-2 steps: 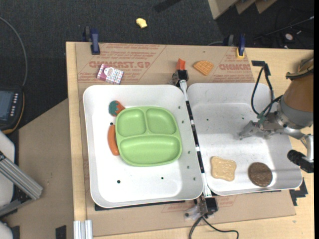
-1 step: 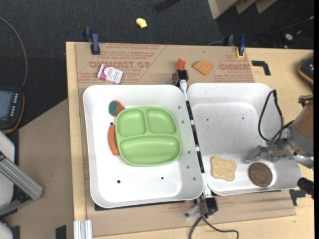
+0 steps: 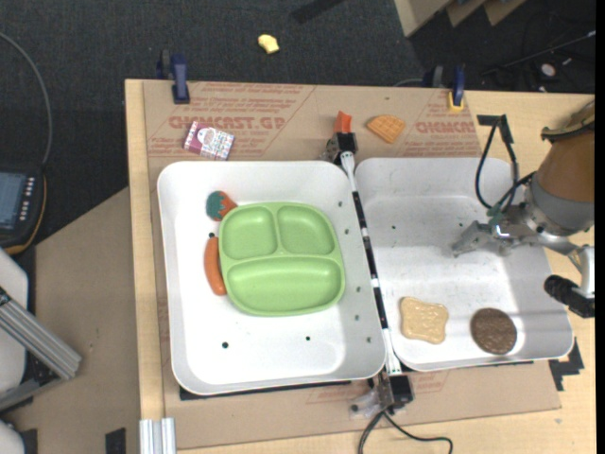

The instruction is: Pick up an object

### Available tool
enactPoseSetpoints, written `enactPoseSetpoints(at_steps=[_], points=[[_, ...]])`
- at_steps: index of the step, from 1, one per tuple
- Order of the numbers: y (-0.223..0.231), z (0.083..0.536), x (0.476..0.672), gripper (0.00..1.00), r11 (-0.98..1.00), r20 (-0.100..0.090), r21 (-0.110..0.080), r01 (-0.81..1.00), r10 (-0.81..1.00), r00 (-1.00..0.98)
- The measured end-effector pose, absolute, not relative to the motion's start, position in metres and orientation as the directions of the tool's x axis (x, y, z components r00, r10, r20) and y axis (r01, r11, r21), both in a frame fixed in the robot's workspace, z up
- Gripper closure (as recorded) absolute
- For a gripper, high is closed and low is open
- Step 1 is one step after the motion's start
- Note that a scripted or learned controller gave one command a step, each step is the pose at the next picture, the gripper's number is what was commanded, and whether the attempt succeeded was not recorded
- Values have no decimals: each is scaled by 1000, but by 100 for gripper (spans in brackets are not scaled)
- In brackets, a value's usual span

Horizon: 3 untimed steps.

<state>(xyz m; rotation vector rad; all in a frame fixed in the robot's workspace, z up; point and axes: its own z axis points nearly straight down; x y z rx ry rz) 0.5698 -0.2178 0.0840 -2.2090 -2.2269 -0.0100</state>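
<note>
Nearest the camera, along the near edge of the right bin (image 3: 454, 183), lie a pale cracker-shaped piece (image 3: 423, 320) and a round brown cookie-like disc (image 3: 493, 330), side by side but apart. My pincer (image 3: 473, 239) hangs over that same bin, farther back than both, with its fingers spread apart and nothing between them; one finger (image 3: 463, 244) points toward the bin's middle. My orange band sits at the right edge of the view.

Across the divider, the left bin (image 3: 189, 320) carries a green divided plate (image 3: 281, 257). An orange sausage-like piece (image 3: 215, 265) lies just beside the plate's left rim, and a small teal and red item (image 3: 220, 204) rests at its far left corner (too small to name).

Outside the bins, on the brown surface (image 3: 255, 112), sit a waffle-like tan square (image 3: 385, 128) and a small pink patterned packet (image 3: 209, 140). Blue clamps (image 3: 177, 76) grip the far edge. On the dark floor beyond lies a yellow scrap (image 3: 268, 43).
</note>
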Motion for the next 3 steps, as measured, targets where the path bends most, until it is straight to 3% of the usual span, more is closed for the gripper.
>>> enactPoseSetpoints(at_steps=[1,2,3], points=[[-225,212,526,0,-2,-5,9,1000,1000,2],[-220,143,506,0,-1,0,0,1000,1000,1],[-209,105,479,0,-1,1,-1,1000,1000,1]])
